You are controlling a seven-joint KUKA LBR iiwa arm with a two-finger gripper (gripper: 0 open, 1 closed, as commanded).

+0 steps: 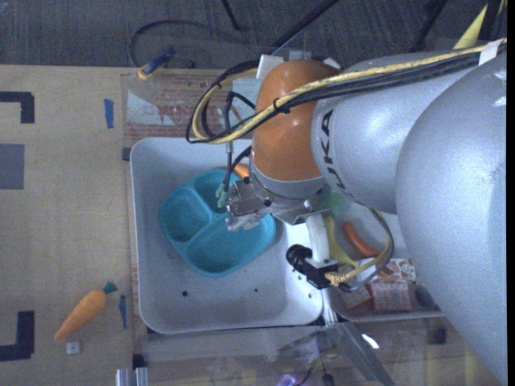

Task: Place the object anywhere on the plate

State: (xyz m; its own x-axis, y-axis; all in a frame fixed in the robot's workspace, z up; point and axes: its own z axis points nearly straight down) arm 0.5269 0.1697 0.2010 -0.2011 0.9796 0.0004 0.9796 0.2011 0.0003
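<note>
You see the pincer [233, 207] over the blue plate [193, 227]; you cannot tell its grip. "KUKA" lettering [327, 158] partly shows on the arm [386, 143].

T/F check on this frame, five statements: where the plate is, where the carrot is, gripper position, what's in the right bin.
1. The blue plate lies in the left bin. True.
2. The plate is one flat dish without sections. False: it has compartments.
3. The toy carrot lies on the plate. False: it lies on the bench outside the bins, left of the left bin.
4. The gripper is over the plate's right side. True.
5. The right bin holds several items, including an orange one. True.
</note>
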